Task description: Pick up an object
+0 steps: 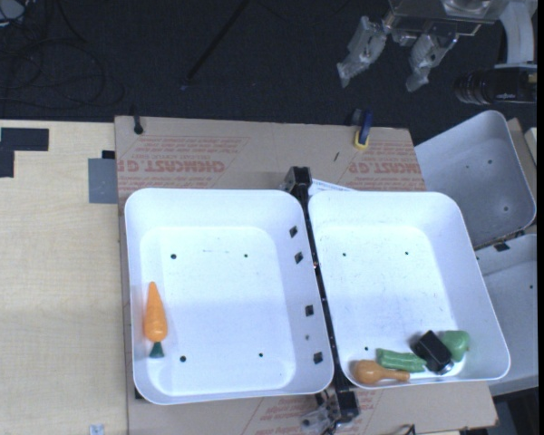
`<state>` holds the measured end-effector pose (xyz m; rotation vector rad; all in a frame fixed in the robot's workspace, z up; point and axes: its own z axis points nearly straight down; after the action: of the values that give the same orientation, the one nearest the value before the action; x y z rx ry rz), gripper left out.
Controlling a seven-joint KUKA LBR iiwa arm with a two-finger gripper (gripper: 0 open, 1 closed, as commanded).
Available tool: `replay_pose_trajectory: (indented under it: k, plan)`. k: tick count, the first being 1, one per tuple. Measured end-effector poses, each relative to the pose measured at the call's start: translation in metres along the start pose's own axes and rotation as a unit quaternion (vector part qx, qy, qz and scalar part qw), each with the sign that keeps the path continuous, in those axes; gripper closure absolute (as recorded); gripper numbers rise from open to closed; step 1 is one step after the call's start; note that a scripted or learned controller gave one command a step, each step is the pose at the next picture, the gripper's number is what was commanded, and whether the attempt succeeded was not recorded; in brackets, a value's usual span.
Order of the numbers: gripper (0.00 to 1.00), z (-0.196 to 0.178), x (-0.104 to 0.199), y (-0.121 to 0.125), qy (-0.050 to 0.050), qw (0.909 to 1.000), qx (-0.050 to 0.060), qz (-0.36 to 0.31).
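Note:
My gripper (387,69) hangs high at the top right, above the far edge of the bench and well clear of both bins. Its two fingers are spread apart with nothing between them. In the left bin (208,208), an orange carrot (153,318) with a green tip lies against the left wall. In the right bin (390,208), several items are bunched in the near right corner: a black block (432,350), a green piece (455,342), a green pod (399,361) and an orange-tan gourd shape (377,372).
A brown cardboard sheet (254,152) lies under both bins. A black divider clip (298,181) joins the bins at the far edge. A yellow and blue clamp (363,129) stands at the cardboard's far edge. A grey panel (480,170) leans at the right.

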<state>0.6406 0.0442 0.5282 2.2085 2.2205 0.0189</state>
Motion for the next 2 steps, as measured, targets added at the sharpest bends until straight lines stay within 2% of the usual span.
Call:
replay_pose_trajectory:
  k: [1,2]
  plan:
    - [0.0,0.057,-0.011,0.002,-0.002,0.9999,0.012,0.003]
    - [0.0,0.351,0.015,-0.005,-0.001,0.9999,0.016,0.003]
